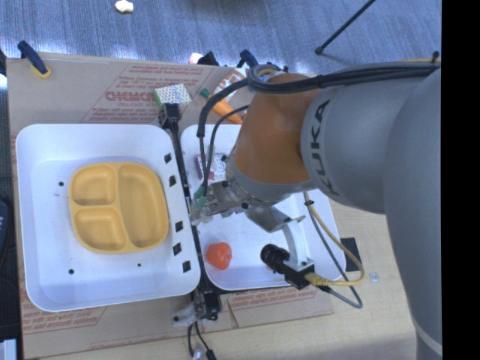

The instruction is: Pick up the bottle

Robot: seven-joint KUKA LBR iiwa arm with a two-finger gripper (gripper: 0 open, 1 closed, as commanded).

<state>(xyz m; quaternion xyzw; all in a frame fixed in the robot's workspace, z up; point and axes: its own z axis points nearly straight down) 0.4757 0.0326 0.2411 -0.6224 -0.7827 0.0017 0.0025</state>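
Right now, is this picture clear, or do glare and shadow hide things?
Camera view: fairly sharp, slightly soft; the left bin glares bright white, the yellow tray reads clearly, the arm blocks and shades most of the right bin.

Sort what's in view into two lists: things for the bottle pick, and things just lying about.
For the job:
arm, reaching over the right bin
No bottle can be made out; the arm covers much of that bin.

Lying about:
yellow tray in the left bin
red ball in the right bin
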